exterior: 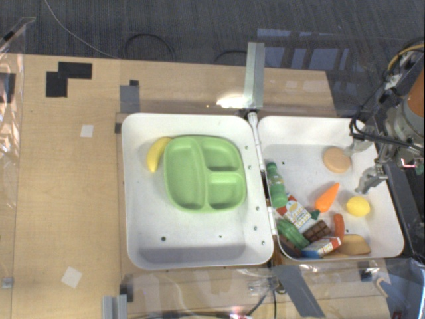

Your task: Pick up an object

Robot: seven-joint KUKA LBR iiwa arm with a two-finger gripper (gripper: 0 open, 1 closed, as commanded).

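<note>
two shallow white bins sit side by side on a pale wooden bench (66, 198). the left white bin (143, 238) holds a light green plastic tray with three compartments (202, 173), lying flat near the middle, and a yellow toy banana (156, 153) just beside the tray's left edge, touching or nearly touching it (the gap is too small to judge).

the right white bin (299, 141) holds a scatter of small toy foods. a round tan bun-like piece (337, 159) lies alone toward the upper right. below it an orange toy carrot (327, 197) lies at a slant, and just to its right sits a small yellow lemon-shaped toy (358, 207), near the carrot but apart from it. along the bin's left wall a green bottle with a red-and-white label (275, 190) lies lengthwise. a cluster fills the lower part: a white and red carton (297, 214), a dark brown chocolate-like block (316, 230), a dark green piece (290, 234), a small red sausage-shaped toy (339, 224), a red and white packet (327, 246) and a tan bread-like lump (354, 245) against the front wall.

the grey two-finger gripper (369, 181) hangs at the right side of this bin, above the lemon-shaped toy and to the right of the bun-like piece. nothing shows between its fingers; how wide they stand i cannot tell.
</note>
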